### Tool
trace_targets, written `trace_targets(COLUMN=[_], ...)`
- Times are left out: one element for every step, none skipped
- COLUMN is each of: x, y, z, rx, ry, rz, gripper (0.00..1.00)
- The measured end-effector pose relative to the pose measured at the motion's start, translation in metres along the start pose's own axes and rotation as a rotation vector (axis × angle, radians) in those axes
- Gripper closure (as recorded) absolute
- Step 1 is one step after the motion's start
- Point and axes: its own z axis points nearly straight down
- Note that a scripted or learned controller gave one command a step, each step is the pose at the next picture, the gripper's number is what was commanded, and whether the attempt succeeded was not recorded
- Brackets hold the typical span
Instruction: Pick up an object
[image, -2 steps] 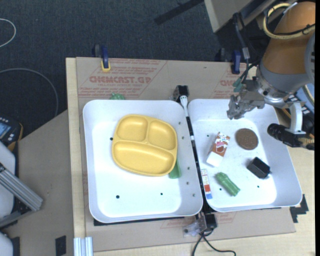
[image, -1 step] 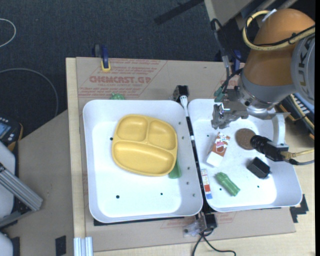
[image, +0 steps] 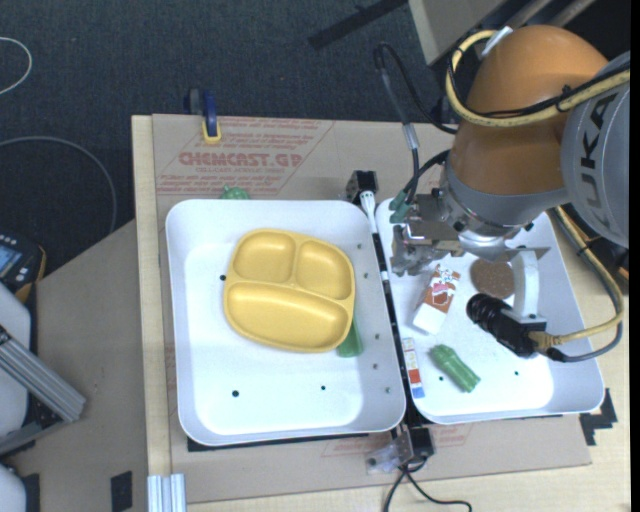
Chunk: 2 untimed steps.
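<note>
The left shallow white plastic bin (image: 280, 392) lies open along its near half and left side; the yellow three-part plastic plate (image: 290, 290) fills its far middle. In the right white bin (image: 530, 392), the grey and orange arm (image: 510, 120) hangs over the far half, a small red and white carton (image: 440, 293) and a green cylinder (image: 455, 367) crowd the middle, and bare floor shows toward the near right corner.

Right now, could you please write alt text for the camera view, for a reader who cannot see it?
The grey and orange arm's gripper hangs over the right bin, near a red-and-white carton and a green object. The left bin holds a yellow divided plate.
</note>
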Motion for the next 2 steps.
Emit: trace_targets(x=[0.0990, 0.0931], y=[-0.0222, -0.0206], z=[-0.0421, -0.0504], rx=[-0.006, -0.004], ry=[0.002, -0.002], rz=[-0.004, 0.005], gripper=[1.00, 1.00])
